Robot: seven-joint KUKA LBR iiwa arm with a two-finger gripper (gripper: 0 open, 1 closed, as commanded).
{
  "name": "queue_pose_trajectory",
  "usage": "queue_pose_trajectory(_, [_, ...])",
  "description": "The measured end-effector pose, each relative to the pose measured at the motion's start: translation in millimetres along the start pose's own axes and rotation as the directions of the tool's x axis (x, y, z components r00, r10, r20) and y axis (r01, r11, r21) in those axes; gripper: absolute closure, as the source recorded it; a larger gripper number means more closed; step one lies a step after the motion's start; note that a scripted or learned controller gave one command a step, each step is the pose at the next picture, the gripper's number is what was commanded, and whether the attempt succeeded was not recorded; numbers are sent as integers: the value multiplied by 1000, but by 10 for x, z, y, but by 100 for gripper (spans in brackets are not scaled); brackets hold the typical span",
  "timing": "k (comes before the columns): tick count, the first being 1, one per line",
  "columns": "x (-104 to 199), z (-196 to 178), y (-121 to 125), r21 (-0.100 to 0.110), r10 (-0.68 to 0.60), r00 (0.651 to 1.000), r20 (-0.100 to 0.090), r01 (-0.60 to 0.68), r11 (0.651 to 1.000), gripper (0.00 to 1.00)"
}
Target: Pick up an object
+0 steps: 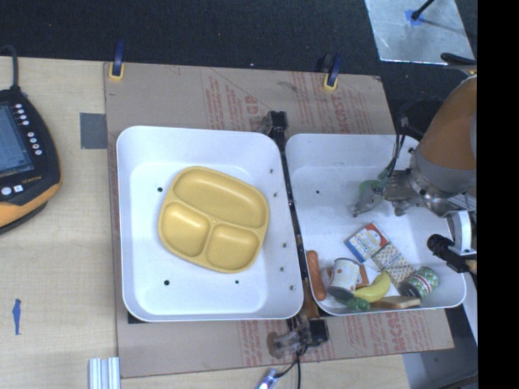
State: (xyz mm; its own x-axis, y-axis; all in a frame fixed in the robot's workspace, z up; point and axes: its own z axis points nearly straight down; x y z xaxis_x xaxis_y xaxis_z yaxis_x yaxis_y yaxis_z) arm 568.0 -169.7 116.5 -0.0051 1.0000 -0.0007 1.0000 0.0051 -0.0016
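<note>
My two-finger gripper (375, 196) hangs spread and empty over the right white plastic bin (324, 154), so picking from the clutter remains undone.

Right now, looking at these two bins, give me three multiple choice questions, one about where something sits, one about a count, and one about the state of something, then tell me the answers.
1. Where does the yellow divided plate lie?
A. In the left bin
B. In the right bin
C. On the cardboard behind the bins

2. How many compartments does the plate have?
A. Two
B. Three
C. Five

3. How does the banana lie among the other things in the right bin?
A. Alone in the bin's far corner
B. Packed in with the clutter at the bin's near edge
C. Standing on top of the plate

Answers:
1. A, the plate rests in the middle of the left bin.
2. B, one long section and two smaller ones show.
3. B, it lies against the small can and the other items at the near edge.
</note>
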Motion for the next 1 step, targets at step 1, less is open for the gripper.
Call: queue_pose_trajectory(1, [220,249,-241,3,0,1000,-1,0,1000,0])
